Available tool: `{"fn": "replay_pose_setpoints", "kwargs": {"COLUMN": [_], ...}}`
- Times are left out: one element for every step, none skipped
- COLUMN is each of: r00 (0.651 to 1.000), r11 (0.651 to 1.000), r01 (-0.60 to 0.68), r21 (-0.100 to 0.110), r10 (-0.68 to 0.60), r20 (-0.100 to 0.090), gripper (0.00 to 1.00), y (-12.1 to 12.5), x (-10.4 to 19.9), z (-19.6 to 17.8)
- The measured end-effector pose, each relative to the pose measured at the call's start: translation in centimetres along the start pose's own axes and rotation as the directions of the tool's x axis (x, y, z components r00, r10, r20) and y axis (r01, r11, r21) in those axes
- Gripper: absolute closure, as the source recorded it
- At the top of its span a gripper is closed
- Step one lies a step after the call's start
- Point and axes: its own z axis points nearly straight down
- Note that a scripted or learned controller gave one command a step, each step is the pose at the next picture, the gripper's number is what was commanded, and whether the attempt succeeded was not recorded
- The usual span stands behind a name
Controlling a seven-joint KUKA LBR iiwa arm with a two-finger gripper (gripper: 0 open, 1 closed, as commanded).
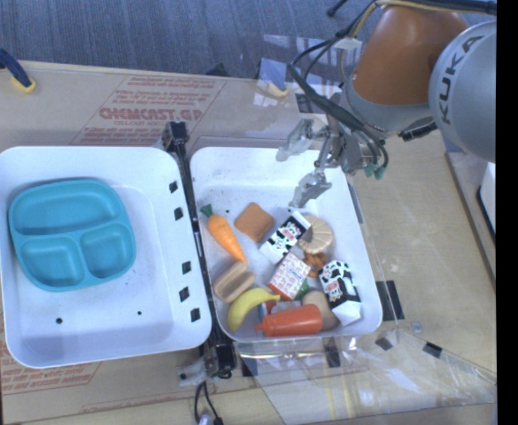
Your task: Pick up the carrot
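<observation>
The small orange plastic carrot (226,237) is left clear beside the bin wall, reachable from above; the empty metal pincer (305,161) is held spread apart above the bin.

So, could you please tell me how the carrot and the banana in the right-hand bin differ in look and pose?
The carrot is orange with a green top and tapers straight to a point; the banana is yellow and curved. The carrot lies on bare bin floor by the left wall, apart from the pile, while the banana sits lower down, pressed among other toy foods. The carrot looks slimmer than the banana. Both lie flat in the right bin, away from the hand.
</observation>
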Motion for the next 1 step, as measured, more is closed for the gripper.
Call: {"fn": "replay_pose_setpoints", "kwargs": {"r00": [0.999], "r11": [0.999], "r01": [0.036], "r21": [-0.006], "r10": [-0.036], "r20": [-0.01], "gripper": [0.0], "y": [5.46], "x": [0.25], "z": [10.68]}}
